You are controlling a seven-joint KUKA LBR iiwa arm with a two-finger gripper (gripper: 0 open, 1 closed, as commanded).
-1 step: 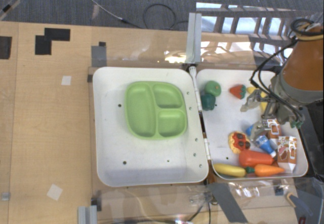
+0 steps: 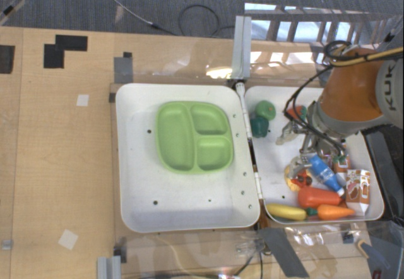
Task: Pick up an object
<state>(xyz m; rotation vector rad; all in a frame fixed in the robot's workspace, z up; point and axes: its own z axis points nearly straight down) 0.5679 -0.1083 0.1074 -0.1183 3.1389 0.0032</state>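
Jaws (image 2: 314, 156) low in the right bin (image 2: 273, 192), grip state unclear, blue bottle (image 2: 325, 173) just beneath.

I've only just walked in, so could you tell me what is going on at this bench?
A grey and orange robot arm reaches in from the right over the right bin. Its gripper hangs low above a pile of toy food there: a blue bottle, carrots, a banana. The left bin holds a green divided plate.
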